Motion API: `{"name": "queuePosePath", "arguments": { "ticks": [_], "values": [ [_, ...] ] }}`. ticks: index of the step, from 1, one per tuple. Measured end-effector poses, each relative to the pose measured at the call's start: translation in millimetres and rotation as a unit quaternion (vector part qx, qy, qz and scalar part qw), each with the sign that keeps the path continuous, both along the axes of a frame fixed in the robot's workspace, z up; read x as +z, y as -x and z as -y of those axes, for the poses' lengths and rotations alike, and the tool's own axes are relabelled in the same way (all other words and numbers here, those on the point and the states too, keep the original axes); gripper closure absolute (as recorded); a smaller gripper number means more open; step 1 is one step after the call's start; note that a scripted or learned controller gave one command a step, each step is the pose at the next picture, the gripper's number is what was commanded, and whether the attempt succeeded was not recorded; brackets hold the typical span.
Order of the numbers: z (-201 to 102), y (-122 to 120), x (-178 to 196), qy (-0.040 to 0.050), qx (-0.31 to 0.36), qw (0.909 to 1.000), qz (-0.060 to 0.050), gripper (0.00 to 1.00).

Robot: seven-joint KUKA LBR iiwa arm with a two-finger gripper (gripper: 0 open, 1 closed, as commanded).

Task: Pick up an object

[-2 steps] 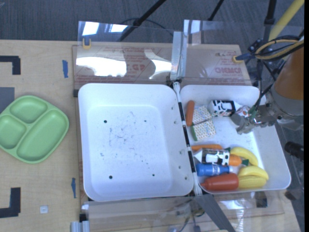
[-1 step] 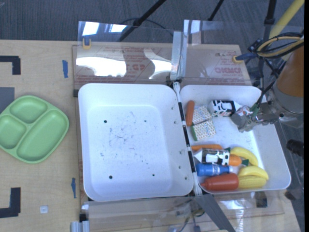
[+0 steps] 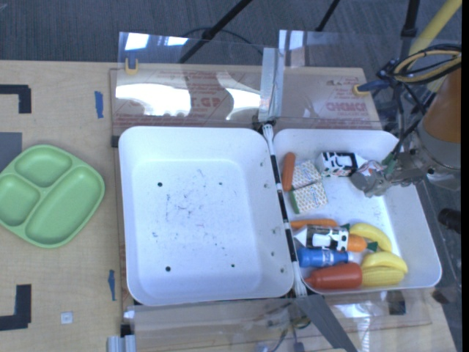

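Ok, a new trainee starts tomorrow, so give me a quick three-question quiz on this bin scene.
1. True or false: the green divided plastic plate lies inside the left white bin.
2. Which bin holds the toys: A left, B right?
3. Fill in: the yellow plastic bananas lie near the bin's ___ corner (front-right or back-left in the view).

Key: 1 false, it lies on the wooden bench; 2 B; 3 front-right.
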State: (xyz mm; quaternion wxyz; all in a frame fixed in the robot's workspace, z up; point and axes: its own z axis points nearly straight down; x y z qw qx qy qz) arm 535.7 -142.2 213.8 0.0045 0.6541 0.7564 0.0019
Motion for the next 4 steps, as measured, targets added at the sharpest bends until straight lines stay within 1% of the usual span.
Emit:
{"name": "queuePosePath", "arguments": {
  "ticks": [1, 2, 3, 4],
  "values": [
    [0, 0, 0, 0.0000, 0.000, 1.0000, 0.000, 0.00],
    [0, 0, 0, 0.0000, 0.000, 1.0000, 0.000, 0.00],
    [-4, 28, -116, -0.0005, -0.030, 0.9996, -0.001, 0.00],
    [-3, 28, -106, 0.0001, -0.031, 0.9995, 0.000, 1.00]
  ]
}}
